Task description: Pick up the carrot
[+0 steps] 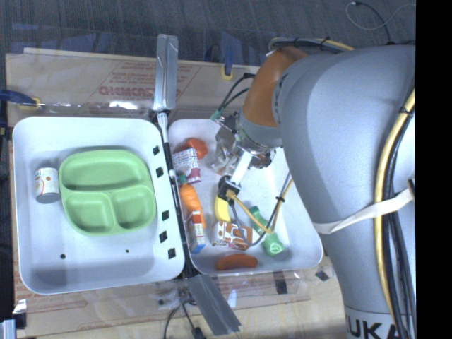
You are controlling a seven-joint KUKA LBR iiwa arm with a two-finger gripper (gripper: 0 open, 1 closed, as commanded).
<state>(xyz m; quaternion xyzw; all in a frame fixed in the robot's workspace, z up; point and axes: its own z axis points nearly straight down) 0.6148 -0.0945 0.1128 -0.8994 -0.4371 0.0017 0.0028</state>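
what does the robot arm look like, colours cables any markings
A thick, rounded grey arm with an orange band above the wrist. Along its side run yellow cables, a white strap crosses it, and KUKA lettering shows near the bottom. The claw looks pale metal.
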